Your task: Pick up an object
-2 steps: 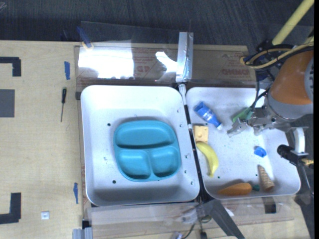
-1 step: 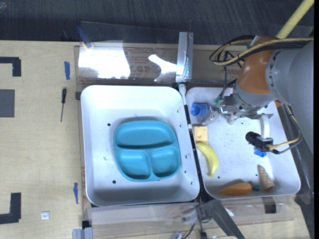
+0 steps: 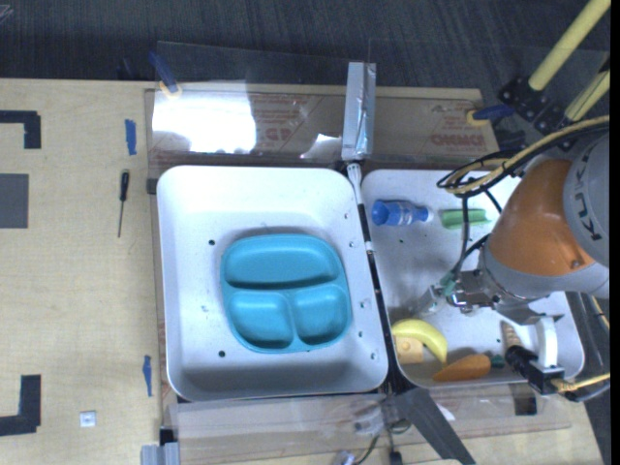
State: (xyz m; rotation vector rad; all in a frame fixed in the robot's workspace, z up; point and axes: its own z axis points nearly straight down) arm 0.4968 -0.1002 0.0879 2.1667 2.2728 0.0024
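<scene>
Hand (image 3: 455, 294) hangs low in the right bin (image 3: 412, 250), w/ grip state we can't tell. Banana (image 3: 418, 335) and carrot (image 3: 463, 366) lie just below it, bottle (image 3: 397, 213) near the far rim. Blue divided tray (image 3: 286, 291) fills left bin (image 3: 194, 260).

Yellow banana (image 3: 420, 338) lies beside orange carrot (image 3: 463, 367) in right bin (image 3: 407, 260).

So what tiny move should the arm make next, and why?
Probably lower the gripper a little toward the banana. It hangs over the right bin, and the banana lies just below-left of it, beside the carrot.
</scene>
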